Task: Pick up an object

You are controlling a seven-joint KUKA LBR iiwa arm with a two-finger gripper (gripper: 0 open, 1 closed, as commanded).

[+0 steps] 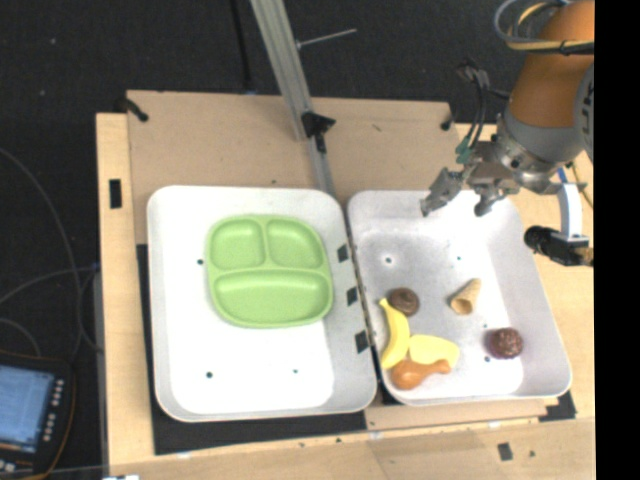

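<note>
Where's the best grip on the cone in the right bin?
Probably across the cone's wide end, coming straight down. It lies on its side, apart from the brown round piece and the dark ball, so there is room either side. The gripper is open above the bin's far end.

The green three-compartment plastic tray (268,271) lies in the left white bin (175,368); the yellow plastic banana (396,333) lies in the right white bin (540,368), beside their shared edge.
</note>
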